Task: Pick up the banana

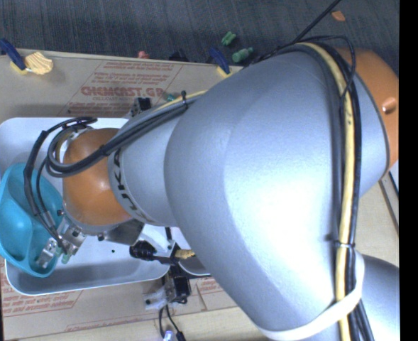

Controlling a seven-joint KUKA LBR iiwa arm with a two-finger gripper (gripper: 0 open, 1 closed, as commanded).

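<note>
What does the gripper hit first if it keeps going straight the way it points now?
Most likely the blue bowl: the gripper points down-left and overlaps the bowl's lower edge near the white bin's left wall. Depth is unclear from this view, so it may already be touching.

Single fixed camera above the bench, angled downward; the arm (265, 190) enters from the right, close under the lens, masking most of the scene; one white bin (10, 137) visible at left, on cardboard (109, 84).

A brown cardboard-covered tabletop (116, 84) with red print carries a shallow white bin (13, 130), and a yellow-tipped blue clamp (25, 60) grips its far left corner.
</note>
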